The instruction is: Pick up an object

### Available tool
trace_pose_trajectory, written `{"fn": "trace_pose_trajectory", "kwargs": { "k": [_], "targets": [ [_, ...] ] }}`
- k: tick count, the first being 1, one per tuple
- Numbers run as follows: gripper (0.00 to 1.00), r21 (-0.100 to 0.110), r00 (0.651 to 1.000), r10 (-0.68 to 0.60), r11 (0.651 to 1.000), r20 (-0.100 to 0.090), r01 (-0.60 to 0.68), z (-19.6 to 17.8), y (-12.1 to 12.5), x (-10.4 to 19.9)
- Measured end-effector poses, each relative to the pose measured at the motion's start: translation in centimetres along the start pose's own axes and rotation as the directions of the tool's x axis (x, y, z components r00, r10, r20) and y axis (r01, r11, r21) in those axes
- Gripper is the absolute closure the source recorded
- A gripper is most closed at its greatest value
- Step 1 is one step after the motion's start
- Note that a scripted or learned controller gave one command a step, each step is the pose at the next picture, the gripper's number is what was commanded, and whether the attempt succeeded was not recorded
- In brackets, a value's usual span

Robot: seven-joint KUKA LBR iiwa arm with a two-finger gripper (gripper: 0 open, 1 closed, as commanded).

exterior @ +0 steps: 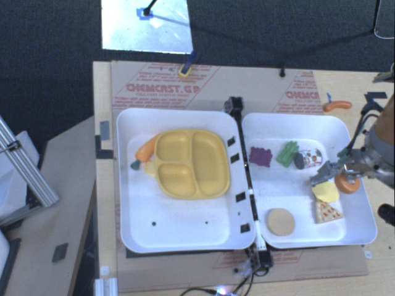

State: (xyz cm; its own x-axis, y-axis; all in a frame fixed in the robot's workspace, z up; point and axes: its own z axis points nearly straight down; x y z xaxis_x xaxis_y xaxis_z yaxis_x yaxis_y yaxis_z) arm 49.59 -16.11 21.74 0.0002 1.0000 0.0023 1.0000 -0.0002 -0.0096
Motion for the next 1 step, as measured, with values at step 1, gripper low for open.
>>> {"fn": "trace_pose_trajectory", "kwargs": {
  "k": [1],
  "targets": [
    [0.0, -0.011, 1.0, -0.003, 1.0, 0.003, 0.003, -0.52, 0.26, 0.02]
  ]
}}
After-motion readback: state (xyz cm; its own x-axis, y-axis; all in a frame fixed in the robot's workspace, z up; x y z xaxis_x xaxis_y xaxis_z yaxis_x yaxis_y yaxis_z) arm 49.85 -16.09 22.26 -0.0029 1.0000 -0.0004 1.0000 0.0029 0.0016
